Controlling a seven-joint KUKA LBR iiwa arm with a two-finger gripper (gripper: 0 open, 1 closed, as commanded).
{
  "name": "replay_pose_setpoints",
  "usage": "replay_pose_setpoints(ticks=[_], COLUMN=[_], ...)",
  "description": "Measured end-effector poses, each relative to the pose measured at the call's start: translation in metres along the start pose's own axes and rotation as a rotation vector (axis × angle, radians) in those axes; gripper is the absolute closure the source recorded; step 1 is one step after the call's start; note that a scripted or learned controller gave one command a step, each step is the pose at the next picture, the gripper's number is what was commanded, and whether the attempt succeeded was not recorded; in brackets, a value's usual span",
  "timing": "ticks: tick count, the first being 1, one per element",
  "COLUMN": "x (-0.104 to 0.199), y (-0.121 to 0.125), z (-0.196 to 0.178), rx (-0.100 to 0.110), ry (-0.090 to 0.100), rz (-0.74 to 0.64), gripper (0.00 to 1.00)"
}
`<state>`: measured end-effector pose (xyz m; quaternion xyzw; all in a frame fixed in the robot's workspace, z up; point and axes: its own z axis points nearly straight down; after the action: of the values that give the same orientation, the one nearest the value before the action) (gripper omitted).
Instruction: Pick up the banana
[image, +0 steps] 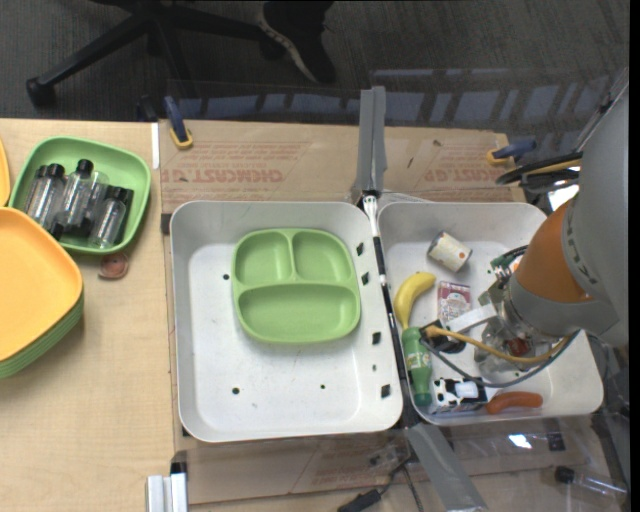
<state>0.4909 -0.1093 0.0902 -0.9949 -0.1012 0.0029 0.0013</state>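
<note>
One banana (412, 297) lies in the right bin (590, 385), just right of the divided green plate's (296, 285) bin. The cardboard's red lettering reads mirrored. Four vials (80, 203). Jaws' state: cannot tell.

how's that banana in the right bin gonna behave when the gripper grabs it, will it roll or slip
The banana is curved and lies flat, so it will probably rock or pivot rather than roll. Its smooth skin may slip between hard fingers. It looks small, likely light, and lies close to the green bottle and the bin wall, so a push could wedge it there.
</note>
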Motion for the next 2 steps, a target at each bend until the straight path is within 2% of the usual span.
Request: replay_pose_setpoints(ticks=[1, 2], x=[-0.005, 0.026], y=[0.058, 0.109], z=[0.000, 0.000], rx=[-0.001, 0.011], ry=[0.001, 0.000], rz=[-0.014, -0.040], gripper=[1.00, 1.00])
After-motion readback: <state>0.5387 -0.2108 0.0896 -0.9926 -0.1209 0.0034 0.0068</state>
